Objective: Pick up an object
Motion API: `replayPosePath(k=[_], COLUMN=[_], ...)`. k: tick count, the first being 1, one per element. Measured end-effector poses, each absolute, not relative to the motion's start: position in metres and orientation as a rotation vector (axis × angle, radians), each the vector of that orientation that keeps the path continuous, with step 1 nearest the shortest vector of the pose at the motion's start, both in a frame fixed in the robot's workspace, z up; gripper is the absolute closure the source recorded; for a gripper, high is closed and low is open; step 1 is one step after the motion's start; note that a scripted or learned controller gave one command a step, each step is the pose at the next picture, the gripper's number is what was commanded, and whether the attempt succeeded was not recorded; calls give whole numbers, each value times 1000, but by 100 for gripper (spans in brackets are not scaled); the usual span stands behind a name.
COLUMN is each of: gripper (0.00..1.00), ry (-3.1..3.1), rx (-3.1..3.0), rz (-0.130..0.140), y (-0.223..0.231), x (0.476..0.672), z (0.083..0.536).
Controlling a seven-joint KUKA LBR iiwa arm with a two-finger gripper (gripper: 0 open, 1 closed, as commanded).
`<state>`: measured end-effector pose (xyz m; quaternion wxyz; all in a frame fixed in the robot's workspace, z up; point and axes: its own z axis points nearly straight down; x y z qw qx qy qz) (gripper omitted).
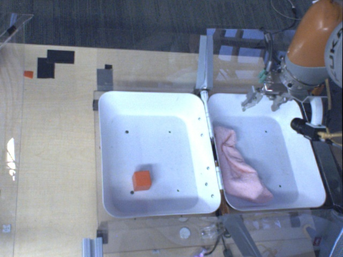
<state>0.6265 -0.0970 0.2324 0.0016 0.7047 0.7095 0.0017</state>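
Observation:
A small orange cube [142, 180] lies in the left white bin [112, 143], toward its front left. A crumpled pink cloth [239, 167] stretches along the left side of the right white bin [300, 143]. My gripper [262, 101] hangs over the back edge of the right bin, up and to the right of the cloth. Its two grey fingers [248, 101] are spread apart with nothing between them.
The grey arm with its orange band [313, 20] comes in from the upper right. A metal divider [202, 63] runs back from between the bins. Black markers [53, 62] and a small orange square [28, 74] sit on the wooden bench at the far left.

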Motion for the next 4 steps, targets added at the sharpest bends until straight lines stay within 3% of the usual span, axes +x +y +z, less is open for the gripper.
replayPosePath(k=[1,2,3,4], gripper=[0,0,100,100], ry=[2301,2447,2446,2266], rx=[2134,1951,1945,2170], rz=[4,13,22,7], y=[-99,-99,-97,-29], x=[547,501,505,564], z=[176,94,106,186])
